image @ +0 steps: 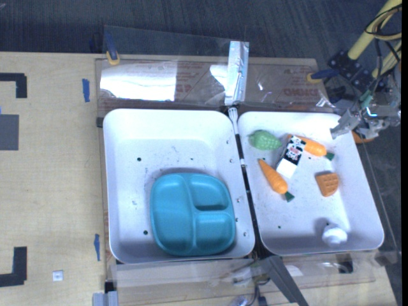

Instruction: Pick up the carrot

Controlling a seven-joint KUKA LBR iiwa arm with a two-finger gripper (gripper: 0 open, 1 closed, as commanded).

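Reaching the orange tapered plastic carrot [274,176] means bringing the pincer [357,121], whose state I cannot tell, down astride its slanted middle, avoiding the black-and-white carton [291,154].

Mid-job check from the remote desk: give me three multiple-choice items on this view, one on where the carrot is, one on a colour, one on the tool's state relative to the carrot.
1. Where does the carrot lie?
A. In the left bin
B. In the right bin
C. On the bench outside the bins

2. What colour is the divided tray in the left bin?
A. Blue
B. Red
C. Yellow

3. How does the tool stand to the carrot?
A. Lifting it
B. Pressing on it
C. Apart from it, at the bin's far right corner

Answers: 1 B, it rests on the right bin floor. 2 A, the tray is plainly blue. 3 C, bare bin floor separates them.
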